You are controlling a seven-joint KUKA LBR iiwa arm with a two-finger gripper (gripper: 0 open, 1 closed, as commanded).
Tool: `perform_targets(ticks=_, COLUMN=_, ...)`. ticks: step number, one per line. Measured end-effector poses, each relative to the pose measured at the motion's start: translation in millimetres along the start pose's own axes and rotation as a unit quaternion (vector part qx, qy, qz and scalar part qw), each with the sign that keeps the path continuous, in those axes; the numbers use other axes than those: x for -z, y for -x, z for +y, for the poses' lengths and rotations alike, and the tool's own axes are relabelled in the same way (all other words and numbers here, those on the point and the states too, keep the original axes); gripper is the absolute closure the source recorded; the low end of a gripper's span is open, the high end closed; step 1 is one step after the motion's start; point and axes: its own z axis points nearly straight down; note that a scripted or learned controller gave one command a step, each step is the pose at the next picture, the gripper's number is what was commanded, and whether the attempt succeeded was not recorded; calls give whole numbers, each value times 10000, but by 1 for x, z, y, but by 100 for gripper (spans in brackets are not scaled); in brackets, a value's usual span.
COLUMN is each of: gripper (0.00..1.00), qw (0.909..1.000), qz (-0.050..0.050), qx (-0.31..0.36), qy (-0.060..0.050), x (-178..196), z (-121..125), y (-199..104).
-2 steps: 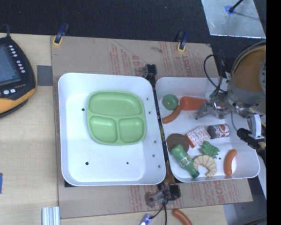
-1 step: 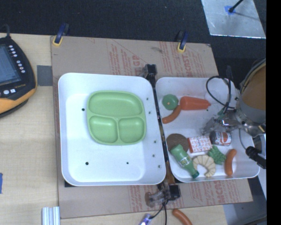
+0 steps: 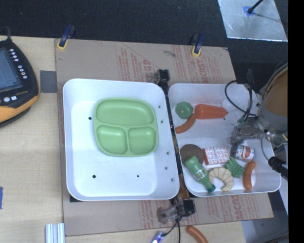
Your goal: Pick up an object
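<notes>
Green bottle (image 3: pixel 198 170) lies lengthwise, pointing toward the bin's near-right corner.

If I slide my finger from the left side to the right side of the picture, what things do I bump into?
Orange-edged control tablet → green divided plate → green bottle → carrot → red sausage → the robot's gripper.

The left bin (image 3: pixel 76 135) holds a green divided plate (image 3: pixel 125 126), while the right bin (image 3: pixel 202 91) is crowded — a carrot (image 3: pixel 210 112) toward twelve o'clock, a green bottle (image 3: pixel 199 173) and a croissant (image 3: pixel 222 176) toward six. The hand (image 3: pixel 243 135) hangs low at the right bin's three o'clock side, just above a small can (image 3: pixel 244 152). On the counter (image 3: pixel 25 176), a tablet controller (image 3: pixel 7 82) lies at nine o'clock.
</notes>
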Motion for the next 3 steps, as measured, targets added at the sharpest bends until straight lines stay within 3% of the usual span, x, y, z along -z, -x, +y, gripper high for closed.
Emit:
perform_targets(ticks=1, gripper=0, qw=10000, qz=-2, qx=2, qy=-1, x=0, z=0, y=0)
perform_targets(ticks=2, gripper=0, qw=10000, qz=18, qx=-33, qy=23, x=27, z=89, y=-10)
perform_targets(ticks=3, gripper=0, qw=10000, qz=14, qx=-30, qy=14, x=102, z=-21, y=-60)
